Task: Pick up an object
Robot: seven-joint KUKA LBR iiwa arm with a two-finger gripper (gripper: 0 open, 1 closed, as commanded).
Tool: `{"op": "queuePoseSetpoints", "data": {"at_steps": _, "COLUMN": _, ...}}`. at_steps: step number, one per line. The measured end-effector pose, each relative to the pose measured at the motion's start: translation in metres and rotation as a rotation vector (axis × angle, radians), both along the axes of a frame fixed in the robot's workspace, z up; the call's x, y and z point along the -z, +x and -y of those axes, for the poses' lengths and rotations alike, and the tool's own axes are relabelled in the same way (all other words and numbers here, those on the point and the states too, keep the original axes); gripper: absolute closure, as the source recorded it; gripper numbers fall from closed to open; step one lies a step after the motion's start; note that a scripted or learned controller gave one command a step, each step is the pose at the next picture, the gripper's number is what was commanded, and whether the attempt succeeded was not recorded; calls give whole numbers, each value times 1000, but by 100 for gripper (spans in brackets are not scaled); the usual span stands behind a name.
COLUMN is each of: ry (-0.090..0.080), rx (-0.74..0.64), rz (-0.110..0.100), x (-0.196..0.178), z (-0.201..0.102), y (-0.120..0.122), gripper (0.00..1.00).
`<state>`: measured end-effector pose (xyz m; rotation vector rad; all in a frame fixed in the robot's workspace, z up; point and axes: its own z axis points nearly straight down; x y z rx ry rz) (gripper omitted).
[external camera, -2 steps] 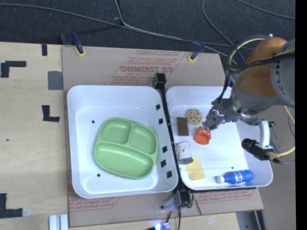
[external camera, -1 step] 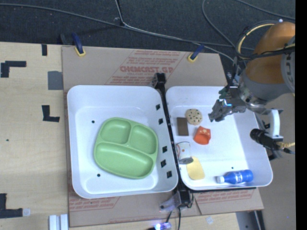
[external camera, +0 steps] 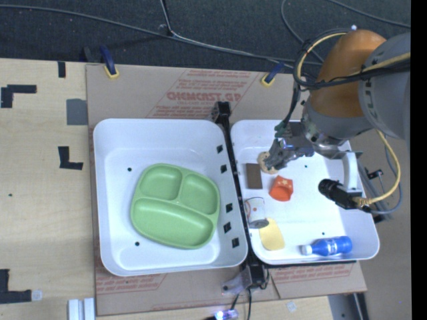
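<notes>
Camera view, items as we are finding them. Left bin [external camera: 107,139]: we are logging one green divided plate [external camera: 175,205], lying flat near the middle. Right bin [external camera: 363,245]: we are counting a small tan round object [external camera: 268,163] near the upper left, a brown rectangular piece [external camera: 253,176] just below it by the divider, an orange object [external camera: 281,189] near the centre, a small clear container [external camera: 256,212] at the left wall, a pale yellow piece [external camera: 271,235] below that, and a blue bottle [external camera: 327,247] lying on its side along the front wall. Hand [external camera: 277,153]: we are seeing it hanging low over the right bin's upper left, right at the tan object, but we cannot tell whether it is gripping anything. Desk [external camera: 40,179]: we are noting light wood with black tape marks.
</notes>
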<state>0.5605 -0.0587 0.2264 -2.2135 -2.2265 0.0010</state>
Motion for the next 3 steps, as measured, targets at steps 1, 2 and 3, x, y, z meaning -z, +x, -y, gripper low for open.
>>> {"op": "queuePoseSetpoints", "data": {"at_steps": 1, "ry": 0, "rx": -1, "rz": 1, "x": -6, "z": -45, "y": 18, "gripper": 100}}
{"op": "queuePoseSetpoints", "data": {"at_steps": 2, "ry": 0, "rx": -1, "rz": 1, "x": 0, "z": -100, "y": 41, "gripper": 100}}
{"op": "queuePoseSetpoints", "data": {"at_steps": 3, "ry": 1, "rx": -2, "rz": 1, "x": -6, "z": -160, "y": 47, "gripper": 100}}
